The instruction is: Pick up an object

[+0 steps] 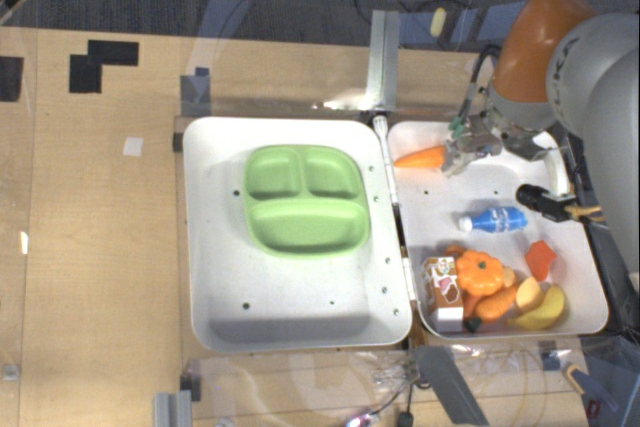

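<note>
My gripper [457,155] hangs low over the far left part of the right bin [590,315]. An orange carrot [418,157] lies there, its thick end right at the gripper's tip; whether it is between the fingers is hidden. Nearer the front lie a blue bottle [495,220], a red block [540,258], an orange pumpkin [481,273], a brown carton [440,281] and a yellow fruit [541,311].
The left bin [215,305] bears a green divided plate [305,197] in its middle. A metal post [383,65] rises behind the wall that parts the two bins. The grey arm [600,75] with its orange band covers the right bin's far right corner.
</note>
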